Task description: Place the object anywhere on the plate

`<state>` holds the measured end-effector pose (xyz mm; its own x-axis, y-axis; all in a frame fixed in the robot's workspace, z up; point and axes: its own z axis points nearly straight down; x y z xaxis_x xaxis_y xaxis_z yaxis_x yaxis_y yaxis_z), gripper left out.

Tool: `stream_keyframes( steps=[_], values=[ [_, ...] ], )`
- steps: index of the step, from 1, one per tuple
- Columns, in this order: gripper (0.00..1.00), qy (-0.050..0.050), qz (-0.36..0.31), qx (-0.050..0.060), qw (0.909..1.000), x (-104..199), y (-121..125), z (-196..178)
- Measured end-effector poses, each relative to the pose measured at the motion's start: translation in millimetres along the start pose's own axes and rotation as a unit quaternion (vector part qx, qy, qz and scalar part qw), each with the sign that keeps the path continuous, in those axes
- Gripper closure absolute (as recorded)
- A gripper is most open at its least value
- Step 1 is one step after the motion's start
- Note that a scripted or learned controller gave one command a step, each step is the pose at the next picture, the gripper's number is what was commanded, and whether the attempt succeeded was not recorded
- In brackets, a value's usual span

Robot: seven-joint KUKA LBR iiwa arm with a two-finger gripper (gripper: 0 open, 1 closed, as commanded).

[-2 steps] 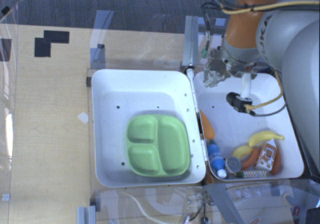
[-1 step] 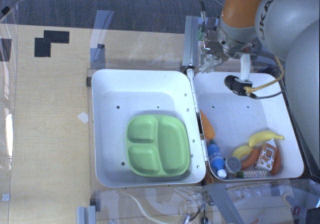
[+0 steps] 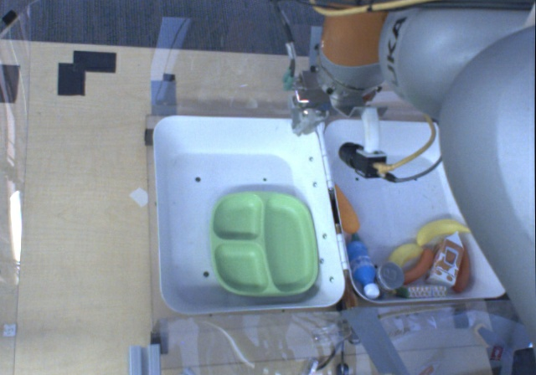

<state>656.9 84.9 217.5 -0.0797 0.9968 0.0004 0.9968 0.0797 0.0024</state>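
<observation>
Hovering at shallow white left bin's (image 3: 188,151) far-right corner, gripper (image 3: 306,118) (grip state: can't tell) has green three-compartment plastic plate (image 3: 265,244) toward cam, slightly view-left.

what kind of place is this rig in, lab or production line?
Most likely a robotics lab test bench: one arm over a wooden bench, a green divided plate in the left white bin, small food items piled in the right bin.
</observation>
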Motion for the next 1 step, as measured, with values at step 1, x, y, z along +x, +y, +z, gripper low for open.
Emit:
stream_keyframes(
  steps=[1],
  values=[
    [1.0, 0.0, 0.1, 0.001, 0.9949, 23.8, -16.4, -12.3]
  ],
)
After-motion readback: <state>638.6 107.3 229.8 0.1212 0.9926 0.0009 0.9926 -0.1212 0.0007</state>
